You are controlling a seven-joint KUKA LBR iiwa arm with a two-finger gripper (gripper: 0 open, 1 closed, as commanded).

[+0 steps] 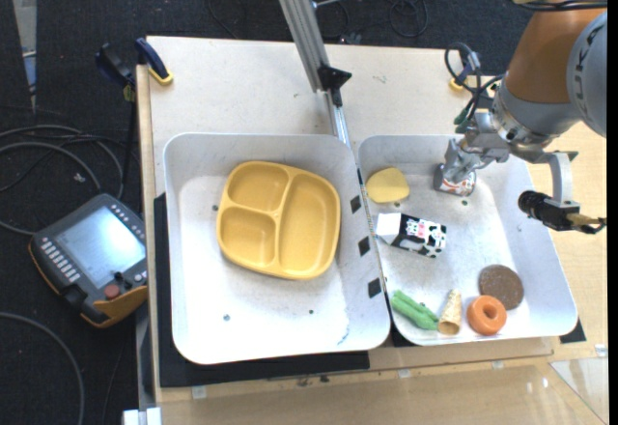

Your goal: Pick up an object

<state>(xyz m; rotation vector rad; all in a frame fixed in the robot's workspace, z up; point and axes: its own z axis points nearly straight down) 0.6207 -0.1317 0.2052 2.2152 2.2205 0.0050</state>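
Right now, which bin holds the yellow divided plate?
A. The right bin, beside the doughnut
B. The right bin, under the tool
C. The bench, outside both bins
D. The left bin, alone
D: the yellow divided plate lies in the left bin by itself; the small items lie in the right bin.

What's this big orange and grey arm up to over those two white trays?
The arm's gripper is down in the right bin, near its back, above a small red and white object. A yellow piece, a cow-patterned carton, a green vegetable, a cone, a doughnut and a brown cookie lie untouched. The left bin holds a yellow divided plate.
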